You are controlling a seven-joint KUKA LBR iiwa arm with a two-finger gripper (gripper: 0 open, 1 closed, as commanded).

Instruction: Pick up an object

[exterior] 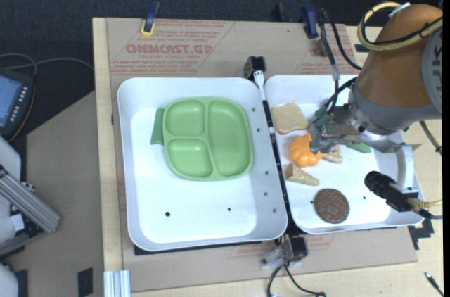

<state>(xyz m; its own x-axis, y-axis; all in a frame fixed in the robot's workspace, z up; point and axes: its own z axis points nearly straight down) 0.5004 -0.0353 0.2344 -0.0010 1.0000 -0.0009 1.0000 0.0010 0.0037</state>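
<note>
The orange toy (302,152) looks like the target here. It sits in the middle of the right bin (355,179), a bit right of the frame's centre. The hand (322,138) is down at the toy's upper right edge, maybe touching it. I can't tell from this angle whether the hand is apart or together because the wrist hides too much, so I wouldn't call it a grasp.

My guess for doing it well: get centred over the orange toy before closing. It's rounded and will probably squirt out sideways from an off-centre pinch.

It's also crowded in there (that's the annoying part). A tan wedge (304,177) lies just below the toy, touching or nearly so. A pale scrap (332,156) sits just to its right under the hand, and a tan slice (289,117) is just above. I'd come straight down so none of those gets caught too. The brown disc (331,205) lower down is clear of all this, and a green bit (357,146) pokes out by the wrist.

The left bin (148,176) with the green divided plate (207,137) is out of it. Both bins sit on the brown surface (105,112).
</note>
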